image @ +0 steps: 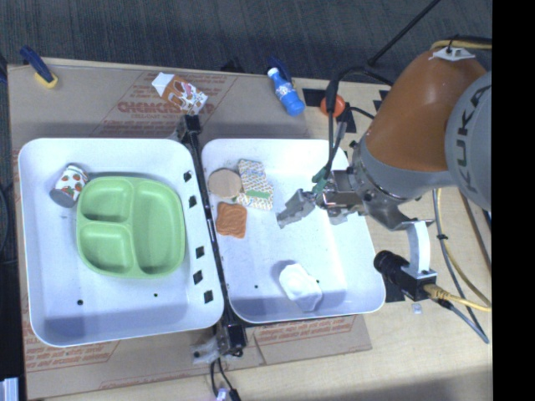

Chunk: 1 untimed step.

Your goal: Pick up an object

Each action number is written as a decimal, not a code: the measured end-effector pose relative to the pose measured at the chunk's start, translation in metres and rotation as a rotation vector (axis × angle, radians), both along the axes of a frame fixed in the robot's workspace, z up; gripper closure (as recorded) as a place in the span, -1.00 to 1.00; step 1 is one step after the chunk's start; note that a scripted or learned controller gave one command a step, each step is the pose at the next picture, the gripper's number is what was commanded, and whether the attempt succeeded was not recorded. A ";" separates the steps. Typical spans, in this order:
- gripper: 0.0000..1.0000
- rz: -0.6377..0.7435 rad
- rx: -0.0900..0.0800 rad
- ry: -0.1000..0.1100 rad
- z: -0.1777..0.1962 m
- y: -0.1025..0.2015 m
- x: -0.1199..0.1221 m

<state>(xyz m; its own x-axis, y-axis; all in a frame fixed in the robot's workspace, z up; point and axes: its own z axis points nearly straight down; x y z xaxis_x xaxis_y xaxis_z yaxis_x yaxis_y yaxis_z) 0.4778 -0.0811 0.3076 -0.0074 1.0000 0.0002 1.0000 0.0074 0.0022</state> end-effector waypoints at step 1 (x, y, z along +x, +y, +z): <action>-1.00 -0.002 0.001 0.007 -0.117 0.017 -0.002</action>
